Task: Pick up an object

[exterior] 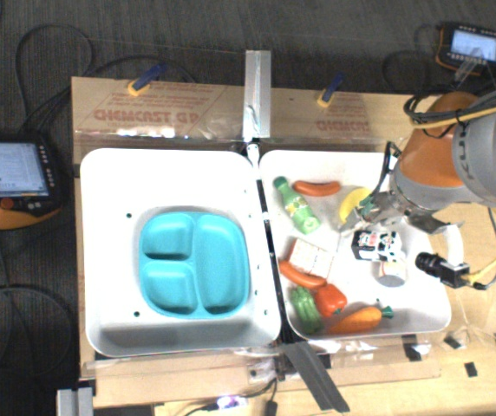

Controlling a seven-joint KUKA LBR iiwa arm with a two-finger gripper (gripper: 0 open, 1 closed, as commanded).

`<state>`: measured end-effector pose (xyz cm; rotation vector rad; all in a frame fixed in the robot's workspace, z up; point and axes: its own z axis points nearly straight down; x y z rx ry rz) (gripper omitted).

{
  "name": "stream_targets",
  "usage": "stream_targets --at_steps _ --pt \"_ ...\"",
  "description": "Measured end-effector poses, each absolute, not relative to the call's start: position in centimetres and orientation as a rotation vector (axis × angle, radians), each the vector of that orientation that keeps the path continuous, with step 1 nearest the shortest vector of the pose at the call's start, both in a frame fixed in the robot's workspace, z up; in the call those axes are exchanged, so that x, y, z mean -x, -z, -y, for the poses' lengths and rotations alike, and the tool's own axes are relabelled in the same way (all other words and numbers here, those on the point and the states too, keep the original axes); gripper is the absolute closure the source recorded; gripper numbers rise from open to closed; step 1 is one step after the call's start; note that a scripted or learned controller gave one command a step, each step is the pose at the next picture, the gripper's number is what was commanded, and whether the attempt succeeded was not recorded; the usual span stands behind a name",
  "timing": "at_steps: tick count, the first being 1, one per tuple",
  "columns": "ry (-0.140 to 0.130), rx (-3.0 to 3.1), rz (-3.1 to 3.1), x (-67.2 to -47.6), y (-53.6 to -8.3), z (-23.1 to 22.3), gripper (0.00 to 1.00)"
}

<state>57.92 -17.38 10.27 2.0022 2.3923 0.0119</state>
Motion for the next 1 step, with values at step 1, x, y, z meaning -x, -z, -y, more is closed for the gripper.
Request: stream_targets --at_steps 1 --pt "0.002 -1.901 -2.502 -55.44 -24.08 11.32 1.0"
